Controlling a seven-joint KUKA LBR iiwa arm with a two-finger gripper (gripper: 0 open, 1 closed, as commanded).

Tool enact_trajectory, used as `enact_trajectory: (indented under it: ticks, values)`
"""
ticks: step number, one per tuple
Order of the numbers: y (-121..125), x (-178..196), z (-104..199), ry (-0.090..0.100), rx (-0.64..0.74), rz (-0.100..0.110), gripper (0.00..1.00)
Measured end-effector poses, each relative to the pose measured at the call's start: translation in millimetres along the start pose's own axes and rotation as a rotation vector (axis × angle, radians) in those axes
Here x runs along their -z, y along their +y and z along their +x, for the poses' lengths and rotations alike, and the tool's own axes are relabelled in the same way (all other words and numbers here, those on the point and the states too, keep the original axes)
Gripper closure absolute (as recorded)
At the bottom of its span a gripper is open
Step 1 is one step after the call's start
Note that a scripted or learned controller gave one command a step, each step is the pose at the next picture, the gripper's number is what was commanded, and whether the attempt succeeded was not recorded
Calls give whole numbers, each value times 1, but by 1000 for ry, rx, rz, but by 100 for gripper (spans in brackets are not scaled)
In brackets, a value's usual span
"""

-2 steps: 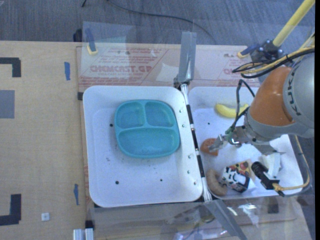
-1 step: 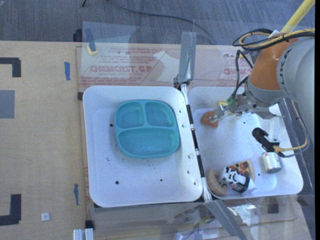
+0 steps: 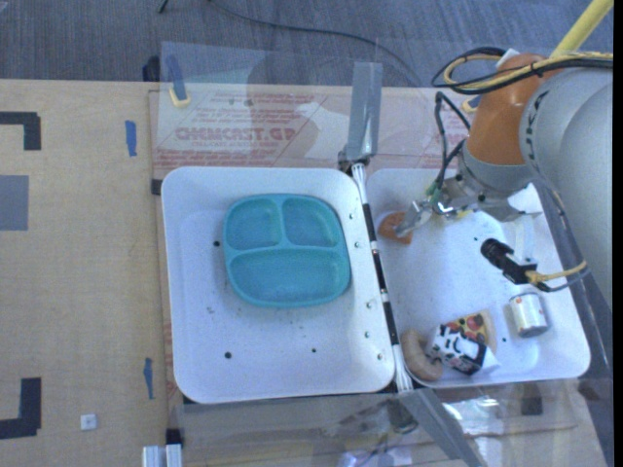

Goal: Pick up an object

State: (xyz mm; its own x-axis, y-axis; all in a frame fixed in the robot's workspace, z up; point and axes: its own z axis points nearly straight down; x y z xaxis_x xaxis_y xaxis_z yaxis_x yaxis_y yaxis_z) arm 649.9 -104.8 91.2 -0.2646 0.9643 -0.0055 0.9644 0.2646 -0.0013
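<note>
Camera view: tool (image 3: 421, 214) is low in the right bin (image 3: 569, 358), at its upper-left corner, tip right by a small orange-brown piece (image 3: 391, 226). Looks like the grasp step. Can't tell how far open the tool is or if it has the piece. Next: close, lift straight, clear the divider

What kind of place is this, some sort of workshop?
Probably a robotics lab: a grey arm reaches over two white bins, one holding a teal divided plate, with loose cables on the floor.
</note>
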Motion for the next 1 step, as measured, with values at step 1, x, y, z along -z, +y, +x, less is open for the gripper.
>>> enact_trajectory:
  ticks: [1]
  values:
    - [13,-2,-1,13,-86,23,0]
